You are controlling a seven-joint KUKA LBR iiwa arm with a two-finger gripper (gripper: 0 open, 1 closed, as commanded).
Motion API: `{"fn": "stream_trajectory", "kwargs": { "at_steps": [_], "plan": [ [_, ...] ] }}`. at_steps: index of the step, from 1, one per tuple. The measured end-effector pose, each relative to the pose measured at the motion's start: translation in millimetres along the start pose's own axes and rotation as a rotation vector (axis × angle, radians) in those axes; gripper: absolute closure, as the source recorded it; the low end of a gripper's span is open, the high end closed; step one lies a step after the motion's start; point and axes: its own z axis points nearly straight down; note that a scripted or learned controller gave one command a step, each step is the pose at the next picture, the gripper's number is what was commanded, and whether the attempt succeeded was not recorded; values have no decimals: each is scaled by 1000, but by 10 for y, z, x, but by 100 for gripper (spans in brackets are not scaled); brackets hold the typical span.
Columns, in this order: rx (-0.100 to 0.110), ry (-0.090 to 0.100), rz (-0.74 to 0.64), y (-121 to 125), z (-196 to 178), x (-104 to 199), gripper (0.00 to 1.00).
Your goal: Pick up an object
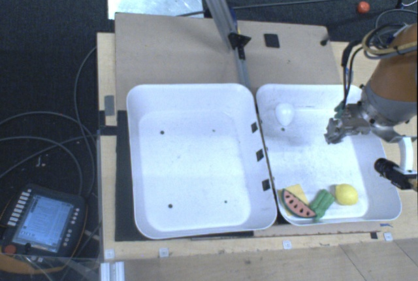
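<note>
The pincer (334, 131) hangs over the right bin (307, 98), at the frame's right; whether it is open or closed I cannot tell. At the bin's lower edge lie a melon slice (297, 202), a green piece (321, 202) and a lemon (346, 194); a white egg (285, 114) sits upper left.

- A black handheld control pendant with a blue screen (40, 219) is lying left of the tabletop (176, 51).
- A small orange ball (363, 8) is sitting on the dark floor.
</note>
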Motion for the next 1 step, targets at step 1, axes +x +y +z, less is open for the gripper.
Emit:
{"fn": "stream_trajectory", "kwargs": {
  "at_steps": [1],
  "plan": [
    [3,0,0,7,-239,-1,100]
  ]
}}
